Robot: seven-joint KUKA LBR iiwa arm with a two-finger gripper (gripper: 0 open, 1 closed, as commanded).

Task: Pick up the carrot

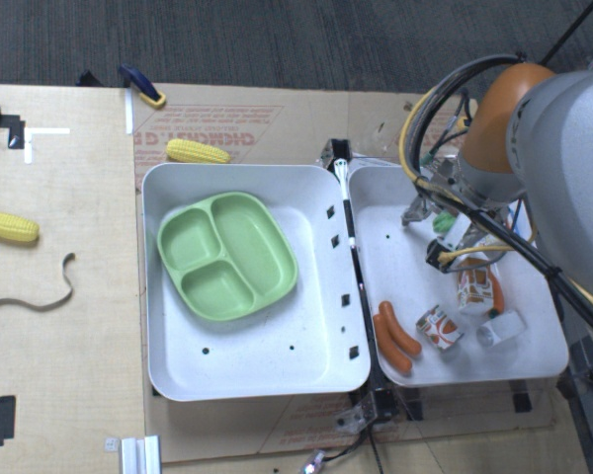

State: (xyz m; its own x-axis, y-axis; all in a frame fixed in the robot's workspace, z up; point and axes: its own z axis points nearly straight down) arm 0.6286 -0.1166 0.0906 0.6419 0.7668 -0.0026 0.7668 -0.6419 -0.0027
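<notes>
Camera view: we see green tray (227, 255) in left bin (178, 363). Carrot (395, 339) at right bin (376, 225) front-left corner, crumpled carton (440, 327) just beside; end effector (453, 235) above-right, apart, grip state unclear.

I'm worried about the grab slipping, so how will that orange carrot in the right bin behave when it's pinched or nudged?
The carrot looks long and rounded, so it may roll if nudged. Its smooth skin could slip sideways under a pinch. It lies flat, near the bin wall, which probably limits approach.

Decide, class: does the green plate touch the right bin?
Apart. The camera view shows the green plate lying inside the left bin, with white floor and the bin walls between it and the right bin.
</notes>
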